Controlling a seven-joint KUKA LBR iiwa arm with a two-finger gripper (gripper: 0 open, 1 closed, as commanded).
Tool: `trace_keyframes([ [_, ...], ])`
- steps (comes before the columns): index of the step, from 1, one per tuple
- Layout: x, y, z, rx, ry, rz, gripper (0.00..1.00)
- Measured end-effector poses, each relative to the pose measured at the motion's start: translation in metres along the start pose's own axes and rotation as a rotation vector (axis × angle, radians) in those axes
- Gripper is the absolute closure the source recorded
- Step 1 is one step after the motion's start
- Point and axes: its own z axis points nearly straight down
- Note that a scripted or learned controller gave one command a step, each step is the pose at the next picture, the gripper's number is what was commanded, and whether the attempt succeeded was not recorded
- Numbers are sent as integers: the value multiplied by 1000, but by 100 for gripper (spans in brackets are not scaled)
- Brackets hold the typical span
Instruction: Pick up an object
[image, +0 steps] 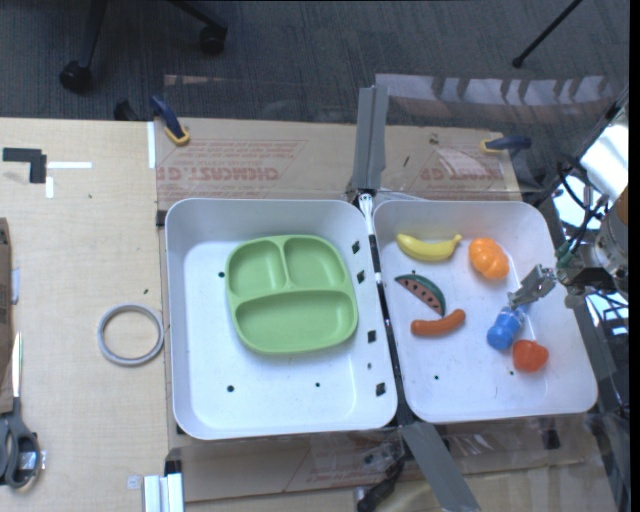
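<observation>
In the right bin (560, 395) lie a yellow banana (428, 245), an orange fruit (488, 257), a watermelon slice (423, 291), an orange-red sausage (438, 323), a blue cup-like object (504, 329) and a small red-orange piece (530, 355). My gripper (528, 291) hangs at the bin's right side, just above and to the right of the blue object. Its grey fingers point down-left towards that object. Nothing shows between them.
The left bin (190, 400) holds a green divided plate (293, 293). A roll of tape (131, 333) and scissors (18, 440) lie on the bench at the left. A grey divider post (367, 140) rises between the bins at the back.
</observation>
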Motion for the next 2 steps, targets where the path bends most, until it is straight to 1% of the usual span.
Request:
trace_keyframes([
  [1, 34, 45, 136, -2, 0, 2, 0],
  [2, 86, 10, 137, 0, 0, 3, 0],
])
